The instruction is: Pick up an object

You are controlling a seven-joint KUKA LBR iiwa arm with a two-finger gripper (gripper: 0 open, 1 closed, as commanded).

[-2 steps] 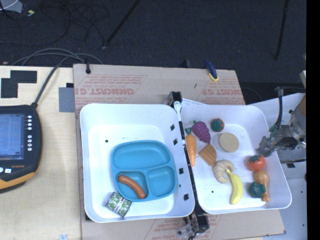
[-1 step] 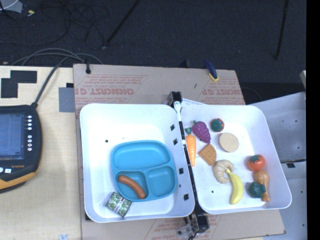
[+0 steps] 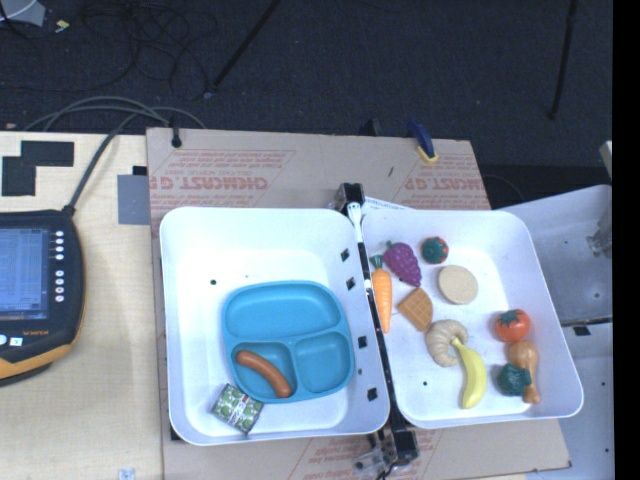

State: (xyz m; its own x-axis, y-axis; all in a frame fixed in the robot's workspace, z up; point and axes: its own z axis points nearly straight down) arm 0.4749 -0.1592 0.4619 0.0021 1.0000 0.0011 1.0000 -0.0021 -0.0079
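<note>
Orange-edged tablet pendant at far left; blue clamp on cardboard sheet.

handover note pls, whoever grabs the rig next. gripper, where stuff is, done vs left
Gripper: can't judge it from the camera view right now, so confirm before running.
Left bin: blue divided tray with a sausage in its lower left compartment; a small green patterned packet lies by the tray's lower left corner.
Right bin: carrot by the divider, grapes, round cracker, croissant, banana, tomato, plus other toy food.
Done: nothing lifted; everything rests in the bins.
Left: the whole pick, one object.
</note>
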